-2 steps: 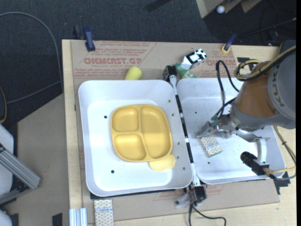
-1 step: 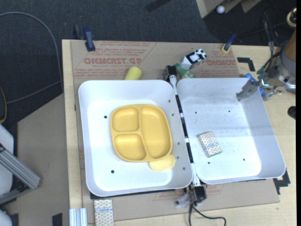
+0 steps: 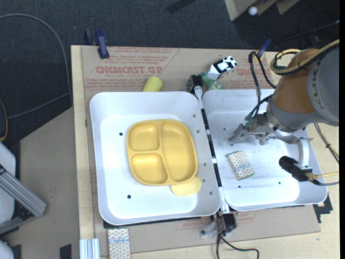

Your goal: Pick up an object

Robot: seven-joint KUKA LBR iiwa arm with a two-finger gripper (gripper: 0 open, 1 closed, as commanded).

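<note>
**Grey pincer low over the right bin, nothing lifted yet**

In the camera view, my pincer [image 3: 249,135] hangs low over the right bin [image 3: 302,198], near its back-left part. I cannot tell whether it is spread or pressed together, since the metal bunches up at this slant, and I see nothing pinched in it. The likeliest thing for me to take is the small patterned packet [image 3: 240,164]. It lies flat on the white floor of that same bin, near my pincer and toward the view's bottom, but apart from it.

The left bin [image 3: 108,144] bears a yellow divided plate [image 3: 161,151], right way up with three compartments. A paler yellow piece [image 3: 187,187] shows at its near edge, touching it; whether it is tucked under the plate or lies just beside it, I cannot say. Behind the bins on the brown board [image 3: 135,63] sit a yellow lump [image 3: 153,83] and a black-and-white thing [image 3: 223,65], both well apart from me.

By my reckoning the task stands at its start: every object lies at rest; none is raised. What is left is nearly all of it. I must come over the packet, go down upon it, pinch it, and lift it clear. It looks thin and flat, so it may slip from the grasp.
</note>
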